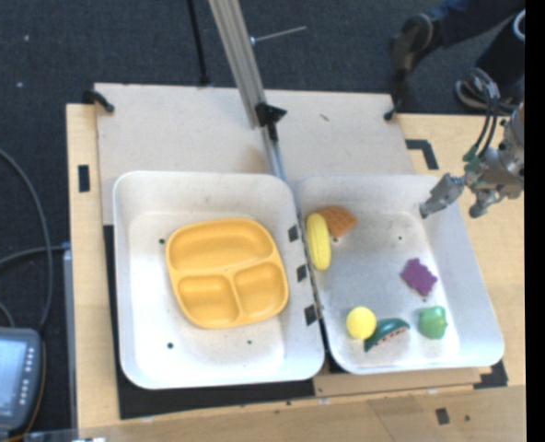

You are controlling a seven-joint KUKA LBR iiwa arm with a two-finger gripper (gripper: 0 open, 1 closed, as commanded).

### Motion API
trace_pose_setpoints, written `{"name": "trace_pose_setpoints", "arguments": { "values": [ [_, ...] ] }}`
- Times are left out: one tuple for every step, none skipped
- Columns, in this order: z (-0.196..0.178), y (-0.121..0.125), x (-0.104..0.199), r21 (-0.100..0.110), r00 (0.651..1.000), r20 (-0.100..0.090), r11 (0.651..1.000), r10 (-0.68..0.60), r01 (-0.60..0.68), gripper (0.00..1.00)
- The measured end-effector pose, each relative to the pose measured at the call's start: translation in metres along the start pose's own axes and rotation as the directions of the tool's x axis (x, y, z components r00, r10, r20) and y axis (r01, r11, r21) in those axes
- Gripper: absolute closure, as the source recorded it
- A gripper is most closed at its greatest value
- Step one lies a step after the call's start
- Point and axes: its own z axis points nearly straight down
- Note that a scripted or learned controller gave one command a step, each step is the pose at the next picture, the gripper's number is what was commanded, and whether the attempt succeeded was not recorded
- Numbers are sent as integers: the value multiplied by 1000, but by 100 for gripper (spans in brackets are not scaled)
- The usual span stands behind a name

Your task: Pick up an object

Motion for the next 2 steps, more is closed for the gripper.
{"name": "trace_pose_setpoints", "arguments": {
  "values": [
    [0, 0, 0, 0, 1000, 0, 1000, 0, 0, 0],
    [44, 1, 5, 5, 1000, 0, 1000, 2, -2, 0]
  ]
}}
